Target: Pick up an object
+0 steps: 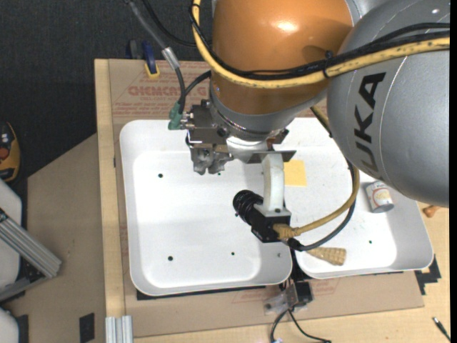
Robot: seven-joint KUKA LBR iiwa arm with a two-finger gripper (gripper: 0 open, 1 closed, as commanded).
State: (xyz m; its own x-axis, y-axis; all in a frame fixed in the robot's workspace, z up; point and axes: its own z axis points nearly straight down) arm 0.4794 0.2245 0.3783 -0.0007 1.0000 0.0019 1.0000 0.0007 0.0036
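**A:** Where is the gripper (pixel 208 164), and is there anything in it?

**B:** It hangs over the upper middle of the left bin (pixel 143 263), under the big orange band (pixel 275 20). The fingertips are a dark cluster against the white floor. I cannot tell how far apart they stand, and I see nothing between them.

**A:** What lies nearest to pick?

**B:** A yellow square (pixel 295 172), flat on the floor of the right bin (pixel 400 256), off to the gripper's right and slightly below it in the view, past the white bracket (pixel 273 181). Farther right, near the arm's grey casing, lies a small white cylinder (pixel 378 196) on its side. A tan ridged cone (pixel 328 255) lies well below and to the right, close to that bin's near rim.

**A:** Room to move?

**B:** Left of and below the gripper the floor is open white plastic with a few small dark dots. To its right hangs a black fitting (pixel 257 216) with a yellow cable (pixel 328 220) looping over the wall where the bins meet.

**A:** And around the bins?

**B:** Brown cardboard (pixel 107 191) lies under both.
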